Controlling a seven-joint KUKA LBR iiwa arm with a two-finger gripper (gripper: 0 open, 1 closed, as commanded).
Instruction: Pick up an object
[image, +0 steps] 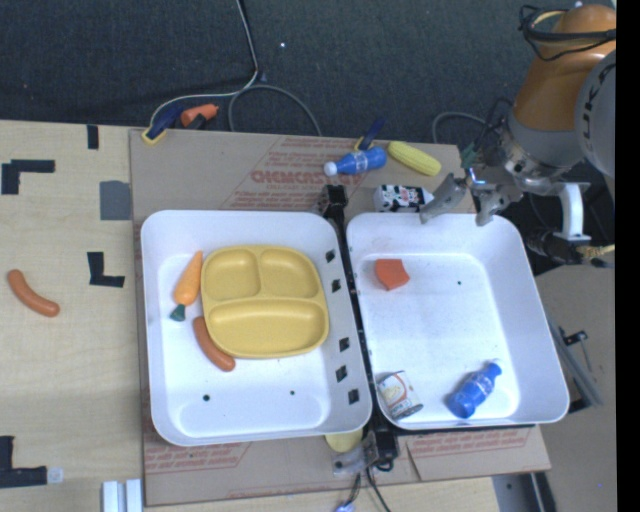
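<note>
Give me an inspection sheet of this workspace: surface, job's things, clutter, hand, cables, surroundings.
Surface: cardboard sheet under left bin and right bin.
Job's things: right bin holds orange block, blue bottle, small packet; left bin holds yellow tray, carrot, sausage.
Clutter: behind the bins, blue bottle toy, banana; loose sausage far left.
Hand: hand open, above right bin's far rim, holding nothing.
Cables: black cable behind the bins.
Surroundings: dark floor.

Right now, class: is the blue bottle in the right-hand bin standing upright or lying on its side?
Lying on its side. The blue bottle shows its full length across the right bin's floor, cap end pointing up-right.
</note>
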